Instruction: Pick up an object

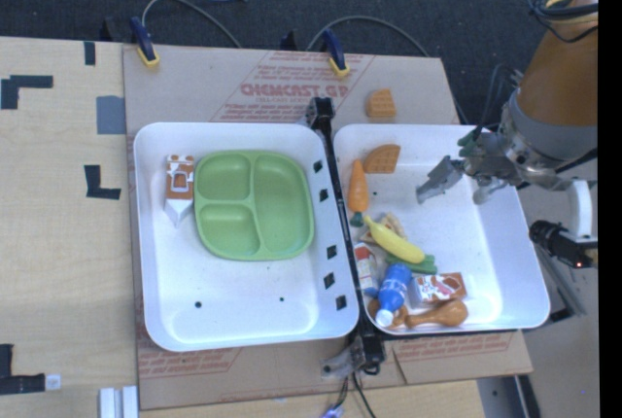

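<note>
A: Where is the claw [459, 181]?

B: Over the right bin [505, 256], in its far right part, near the bench's right edge. The arm [559, 86] comes in from the right. The 2 fingers stand spread apart, 1 dark finger [437, 179] reaching left and the other toward the bin's right wall, with nothing between them.

A: And the things to pick?

B: All sit along the right bin's left and near sides, apart from the claw. An orange carrot [358, 187] lies by the left wall, long axis running from the far edge toward the near edge. A yellow banana [398, 243] lies nearer the bench's front, slanting from the left wall toward the bin's near right corner. Below it a blue bottle [391, 290] tilts, its white cap toward the near left corner. A red and white packet [439, 289] and a brown spoon-like piece [435, 314] rest by the near wall.

A: Anything closer to the claw?

B: An orange wedge [382, 157] at the bin's far edge, left of the claw.

A: The left bin [233, 309]?

B: It holds a green divided plate [254, 204] and a small carton [179, 187] touching its left side.
</note>
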You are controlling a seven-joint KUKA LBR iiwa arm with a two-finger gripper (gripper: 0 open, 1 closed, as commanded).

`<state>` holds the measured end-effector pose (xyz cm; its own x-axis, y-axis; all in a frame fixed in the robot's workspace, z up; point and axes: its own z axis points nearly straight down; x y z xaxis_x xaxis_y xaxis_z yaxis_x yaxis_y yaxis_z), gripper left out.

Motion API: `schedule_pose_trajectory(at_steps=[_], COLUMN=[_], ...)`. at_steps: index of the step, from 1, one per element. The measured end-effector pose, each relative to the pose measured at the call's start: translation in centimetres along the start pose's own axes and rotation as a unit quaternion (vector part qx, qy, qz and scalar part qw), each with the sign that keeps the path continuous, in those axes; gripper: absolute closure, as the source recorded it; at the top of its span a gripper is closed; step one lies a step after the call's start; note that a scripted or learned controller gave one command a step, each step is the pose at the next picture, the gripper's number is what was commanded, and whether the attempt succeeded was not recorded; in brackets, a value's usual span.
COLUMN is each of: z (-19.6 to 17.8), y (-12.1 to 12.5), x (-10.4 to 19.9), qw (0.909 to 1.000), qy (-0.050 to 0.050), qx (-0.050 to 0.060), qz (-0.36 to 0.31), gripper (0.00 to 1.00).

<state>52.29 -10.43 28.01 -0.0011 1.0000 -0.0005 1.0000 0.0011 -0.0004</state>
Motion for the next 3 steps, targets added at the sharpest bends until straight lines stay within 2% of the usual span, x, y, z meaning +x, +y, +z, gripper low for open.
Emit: schedule_pose_trajectory(at_steps=[1,2,3], z=[9.7,19.1,17.6], y=[1.8,2.4,2.7], x=[3.1,1.1,1.2], qw=[1.0,1.0,0.9999], qy=[0.001,0.002,0.003], qx=[0.002,-0.005,-0.01], qz=[0.0,0.0,-0.001], gripper=[0.0,0.0,1.0])
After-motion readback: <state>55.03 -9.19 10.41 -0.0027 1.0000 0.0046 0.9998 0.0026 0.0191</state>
